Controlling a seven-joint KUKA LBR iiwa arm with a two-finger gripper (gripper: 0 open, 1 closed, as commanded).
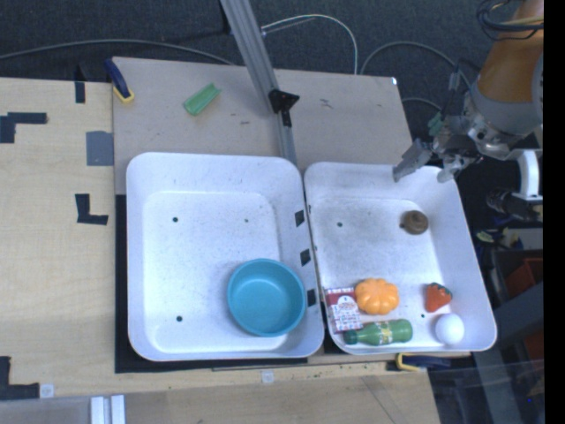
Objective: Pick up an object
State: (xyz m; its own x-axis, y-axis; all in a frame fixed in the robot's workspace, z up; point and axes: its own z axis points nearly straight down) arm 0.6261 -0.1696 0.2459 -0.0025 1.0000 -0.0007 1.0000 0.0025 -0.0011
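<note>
The right bin [371, 197] holds a small brown round object [414, 223] near its middle right. Along its near edge lie an orange pumpkin-shaped toy [377, 296], a red strawberry-like toy [438, 297], a white egg [449, 329], a green bottle [380, 333] and a small red-and-white packet [342, 310]. My gripper [427, 160] hovers over the far right corner of that bin, above and behind the brown object. Its two fingers are spread apart with nothing between them.
The left bin [163, 184] holds a blue bowl [266, 296] at its near right corner. A grey metal pole [254, 51] rises behind the bins. A green block [200, 99] and a blue-yellow clamp [118, 81] lie on the bench behind.
</note>
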